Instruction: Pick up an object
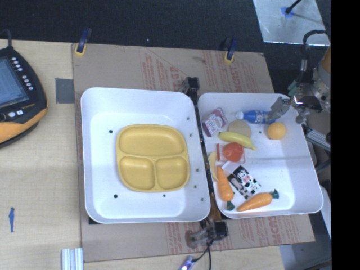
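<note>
**Fig. — Arm hovering at far right of right bin; nothing picked up yet**

Gripper [287,104] is sitting over the far right corner of the right bin [292,176], w/ the arm body reaching in from the right. One grey finger tip is showing near the blue-capped bottle [253,116]; whether the fingers are wide or narrow can't be told from this angle, and nothing is visibly lying between them. Judged progress: early approach stage, w/ grasp and lift both left to do.

Candidate objs are all lying in the right bin. Nearest the gripper: the bottle and a small orange ball [275,130], just beside each other at the far side. Toward the middle: a banana [237,139] resting across a pale round item, a red tomato-like piece [233,151], and a pinkish packet [214,121] by the left wall. Near side: two carrots [256,201], one along the left wall, one along the near wall, plus a black-and-white carton [244,181] between them.

Obstructions: objs in the middle are touching or overlapping, so a clean grip there looks harder; ball and bottle are lying close to the bin's far wall, which may be crowding the fingers.

Surroundings: left bin [95,151] is holding a yellow divided tray [152,156]. A teach pendant [17,97] is lying on the bench [39,179] at far left.
</note>
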Robot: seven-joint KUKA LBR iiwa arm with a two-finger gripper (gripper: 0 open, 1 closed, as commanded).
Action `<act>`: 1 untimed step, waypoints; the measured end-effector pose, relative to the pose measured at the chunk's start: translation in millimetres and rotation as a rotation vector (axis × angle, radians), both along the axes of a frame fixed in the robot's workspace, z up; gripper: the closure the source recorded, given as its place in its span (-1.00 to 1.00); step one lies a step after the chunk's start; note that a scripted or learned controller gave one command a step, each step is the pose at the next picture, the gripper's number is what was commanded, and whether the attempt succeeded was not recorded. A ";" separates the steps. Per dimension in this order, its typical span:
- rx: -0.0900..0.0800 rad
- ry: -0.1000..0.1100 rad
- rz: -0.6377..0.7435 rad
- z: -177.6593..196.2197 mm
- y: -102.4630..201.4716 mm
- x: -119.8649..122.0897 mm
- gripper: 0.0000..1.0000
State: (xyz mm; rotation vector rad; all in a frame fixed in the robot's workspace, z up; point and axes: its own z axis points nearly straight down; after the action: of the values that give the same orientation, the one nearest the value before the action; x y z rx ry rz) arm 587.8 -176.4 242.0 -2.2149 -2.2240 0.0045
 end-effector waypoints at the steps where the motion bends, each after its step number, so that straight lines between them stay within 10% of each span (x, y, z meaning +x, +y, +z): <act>1: 0.001 0.003 0.002 -108.1 67.0 -55.1 -1.00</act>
State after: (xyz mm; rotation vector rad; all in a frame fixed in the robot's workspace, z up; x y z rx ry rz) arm 532.8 -109.4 133.9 -2.2106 -2.2247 0.0068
